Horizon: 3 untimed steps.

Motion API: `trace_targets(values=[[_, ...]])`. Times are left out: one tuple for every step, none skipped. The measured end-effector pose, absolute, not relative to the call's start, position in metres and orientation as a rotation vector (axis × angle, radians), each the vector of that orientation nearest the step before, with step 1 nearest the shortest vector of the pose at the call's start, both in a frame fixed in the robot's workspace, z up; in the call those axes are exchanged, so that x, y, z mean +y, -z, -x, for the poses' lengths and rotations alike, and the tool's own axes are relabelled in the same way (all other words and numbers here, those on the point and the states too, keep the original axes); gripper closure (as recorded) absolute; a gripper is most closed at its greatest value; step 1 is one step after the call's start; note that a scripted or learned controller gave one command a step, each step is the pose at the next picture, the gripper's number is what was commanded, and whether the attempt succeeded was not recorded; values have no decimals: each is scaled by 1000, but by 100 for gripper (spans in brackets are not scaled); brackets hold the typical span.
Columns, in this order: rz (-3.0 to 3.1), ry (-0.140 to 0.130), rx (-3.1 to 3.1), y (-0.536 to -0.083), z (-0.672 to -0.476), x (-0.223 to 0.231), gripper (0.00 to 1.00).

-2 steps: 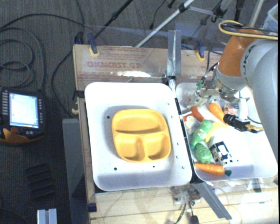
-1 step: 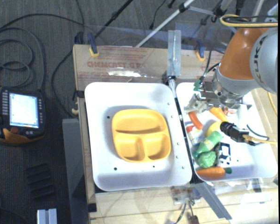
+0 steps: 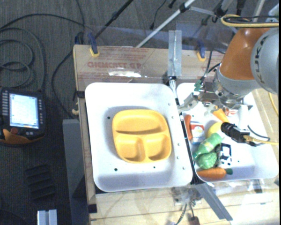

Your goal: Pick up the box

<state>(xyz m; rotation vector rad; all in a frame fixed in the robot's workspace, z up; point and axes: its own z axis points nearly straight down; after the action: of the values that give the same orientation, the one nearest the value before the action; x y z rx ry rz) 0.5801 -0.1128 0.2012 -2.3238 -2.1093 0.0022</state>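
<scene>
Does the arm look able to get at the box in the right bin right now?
Probably yes. The arm hangs over the right bin, and the box lies near the bin's left wall with its top uncovered, though the green toy crowds it.

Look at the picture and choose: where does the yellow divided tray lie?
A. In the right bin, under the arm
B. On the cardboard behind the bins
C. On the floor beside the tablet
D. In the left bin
D: the yellow divided tray rests flat in the left bin, while the arm reaches over the right bin.
</scene>
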Motion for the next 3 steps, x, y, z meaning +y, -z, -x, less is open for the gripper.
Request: trace_targets(values=[[2388, 65, -2087, -156, -611, -131, 0], [2332, 56, -2096, -158, -620, -144, 0], [2330, 79, -2123, -154, -632, -143, 0]])
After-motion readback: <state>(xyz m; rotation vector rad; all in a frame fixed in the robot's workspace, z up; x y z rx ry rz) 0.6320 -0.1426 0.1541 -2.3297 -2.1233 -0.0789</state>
